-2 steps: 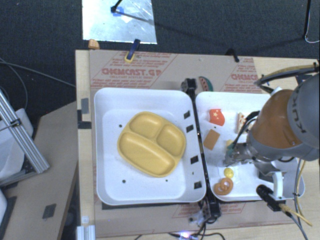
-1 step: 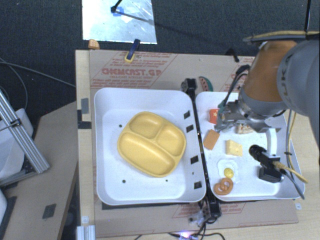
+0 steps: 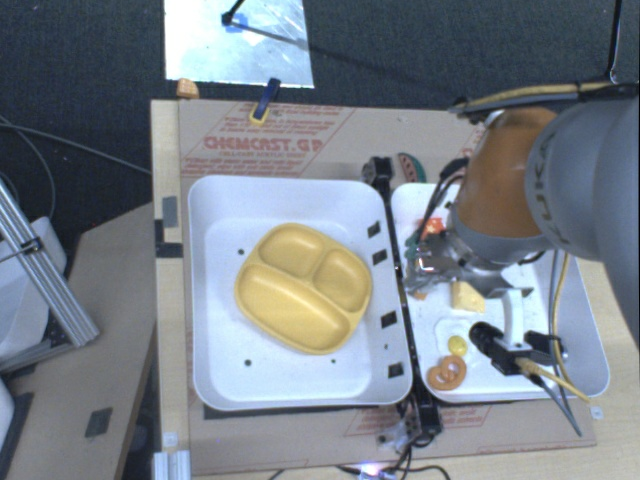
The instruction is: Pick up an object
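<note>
1. Claw (image 3: 432, 264) low in the right bin (image 3: 590, 368); whether spread or pressed together, I cannot tell.
2. Pretzel (image 3: 446, 373), yellow ball (image 3: 457, 346) and cheese wedge (image 3: 467, 297) lie nearby.
3. Yellow divided plate (image 3: 303, 286) sits in the left bin (image 3: 215, 268).

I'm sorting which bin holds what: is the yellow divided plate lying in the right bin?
No, the yellow divided plate lies in the left bin, apart from the small items in the right bin.

1. My arm (image 3: 560, 168) reaches in from the right, above the right bin (image 3: 585, 363).
2. A divided plate (image 3: 303, 286) lies in the left bin (image 3: 215, 268).
3. A pretzel (image 3: 446, 373) lies near the right bin's front edge, a small ball (image 3: 457, 346) just behind it.
</note>
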`<action>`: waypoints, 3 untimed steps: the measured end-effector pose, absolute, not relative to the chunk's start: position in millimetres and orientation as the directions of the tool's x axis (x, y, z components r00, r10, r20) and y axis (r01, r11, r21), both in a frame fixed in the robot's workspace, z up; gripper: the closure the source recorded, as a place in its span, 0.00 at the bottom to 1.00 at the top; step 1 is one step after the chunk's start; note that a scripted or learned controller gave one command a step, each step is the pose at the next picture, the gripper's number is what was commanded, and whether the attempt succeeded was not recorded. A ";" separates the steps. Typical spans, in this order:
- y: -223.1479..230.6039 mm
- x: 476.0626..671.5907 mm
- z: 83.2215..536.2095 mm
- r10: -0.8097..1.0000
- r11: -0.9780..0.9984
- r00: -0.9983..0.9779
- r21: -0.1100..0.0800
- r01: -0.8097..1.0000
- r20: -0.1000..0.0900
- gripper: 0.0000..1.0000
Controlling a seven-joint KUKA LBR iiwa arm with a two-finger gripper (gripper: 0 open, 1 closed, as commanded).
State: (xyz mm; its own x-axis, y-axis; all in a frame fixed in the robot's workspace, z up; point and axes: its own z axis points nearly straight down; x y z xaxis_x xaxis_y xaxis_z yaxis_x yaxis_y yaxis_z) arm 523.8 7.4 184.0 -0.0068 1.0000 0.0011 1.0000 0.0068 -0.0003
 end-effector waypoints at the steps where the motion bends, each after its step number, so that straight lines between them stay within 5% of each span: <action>1: 19.7 489.4 364.3 1.000 0.008 -0.008 0.014 1.000 0.001 1.00; 2: 27.8 568.4 257.3 1.000 0.004 -0.004 0.005 1.000 0.000 1.00; 3: 34.3 498.2 246.0 1.000 0.000 0.000 -0.004 1.000 0.001 1.00</action>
